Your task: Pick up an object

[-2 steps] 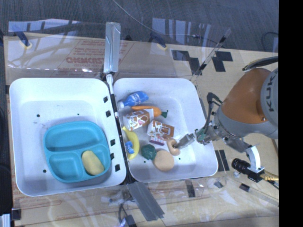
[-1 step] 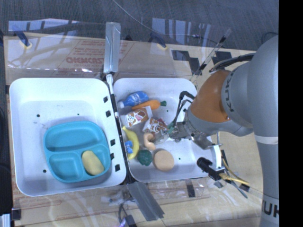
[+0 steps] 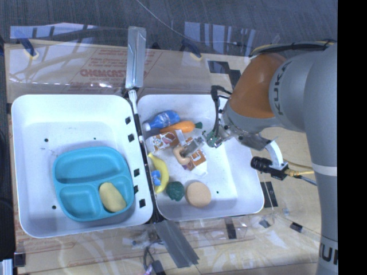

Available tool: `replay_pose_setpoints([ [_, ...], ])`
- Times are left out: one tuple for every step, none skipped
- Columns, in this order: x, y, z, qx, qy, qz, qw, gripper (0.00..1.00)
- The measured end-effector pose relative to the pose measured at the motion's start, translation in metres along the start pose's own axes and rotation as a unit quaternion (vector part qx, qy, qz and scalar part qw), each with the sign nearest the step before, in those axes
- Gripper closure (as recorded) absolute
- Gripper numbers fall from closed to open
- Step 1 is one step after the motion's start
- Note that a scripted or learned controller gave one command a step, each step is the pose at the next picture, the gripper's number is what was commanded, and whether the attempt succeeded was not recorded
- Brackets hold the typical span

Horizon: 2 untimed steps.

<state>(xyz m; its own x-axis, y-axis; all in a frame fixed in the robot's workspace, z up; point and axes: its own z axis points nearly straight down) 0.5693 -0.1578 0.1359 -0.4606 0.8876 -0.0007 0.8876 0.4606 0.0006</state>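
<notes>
The arm (image 3: pixel 298 96) is seen reaching in from the right of the frame, and the jaws (image 3: pixel 211 137) are lowered into the right bin (image 3: pixel 241 182), centre of frame. Whether they are open or closed cannot be told. Just left of them a clutter is piled: a blue packet (image 3: pixel 162 120), an orange carrot (image 3: pixel 179 127), a brown-and-white wrapper (image 3: pixel 192 153). Lower down, a banana (image 3: pixel 159 171), a green piece (image 3: pixel 175 191) and an egg-like ball (image 3: pixel 198 193) are spotted. In the left bin (image 3: pixel 34 130), a blue tray (image 3: pixel 86 173) is carrying a yellow potato-like item (image 3: pixel 112 196).
</notes>
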Motion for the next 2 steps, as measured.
replay_pose_setpoints([
  [0.008,-0.011,0.036,-0.005,-0.006,-0.02,0.9998,0.0],
  [0.008,-0.009,0.025,-0.006,-0.006,-0.023,0.9997,1.0],
])
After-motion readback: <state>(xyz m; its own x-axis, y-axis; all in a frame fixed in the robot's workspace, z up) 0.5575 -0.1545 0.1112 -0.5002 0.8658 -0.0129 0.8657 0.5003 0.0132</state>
